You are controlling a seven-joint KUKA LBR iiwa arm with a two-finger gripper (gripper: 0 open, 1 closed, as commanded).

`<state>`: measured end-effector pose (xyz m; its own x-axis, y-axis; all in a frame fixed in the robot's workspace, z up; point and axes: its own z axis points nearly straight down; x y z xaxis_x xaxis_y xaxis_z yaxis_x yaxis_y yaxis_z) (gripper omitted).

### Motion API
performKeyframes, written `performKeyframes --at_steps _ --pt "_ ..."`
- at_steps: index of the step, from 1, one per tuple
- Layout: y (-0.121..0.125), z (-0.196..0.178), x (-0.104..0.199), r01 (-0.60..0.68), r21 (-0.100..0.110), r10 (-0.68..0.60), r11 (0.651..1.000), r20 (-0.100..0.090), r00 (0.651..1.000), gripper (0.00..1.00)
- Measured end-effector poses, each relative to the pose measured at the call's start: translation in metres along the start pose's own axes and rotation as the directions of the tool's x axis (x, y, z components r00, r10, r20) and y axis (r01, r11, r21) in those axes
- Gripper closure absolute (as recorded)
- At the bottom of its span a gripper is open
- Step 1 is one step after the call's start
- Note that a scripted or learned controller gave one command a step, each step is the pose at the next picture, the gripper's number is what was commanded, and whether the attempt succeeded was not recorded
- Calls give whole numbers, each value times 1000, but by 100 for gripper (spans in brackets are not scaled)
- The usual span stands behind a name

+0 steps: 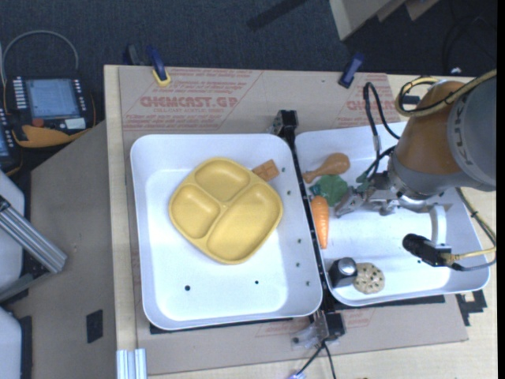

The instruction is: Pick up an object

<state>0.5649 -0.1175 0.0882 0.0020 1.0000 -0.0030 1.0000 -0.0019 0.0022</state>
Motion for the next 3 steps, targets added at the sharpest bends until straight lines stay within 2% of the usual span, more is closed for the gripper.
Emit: performKeyframes --at_steps 1,3 --pt "3 -14 1 1 -11 -1 1000 0 1000 100" --pt "25 -115 0 3 -6 -3 1000 -1 1000 100"
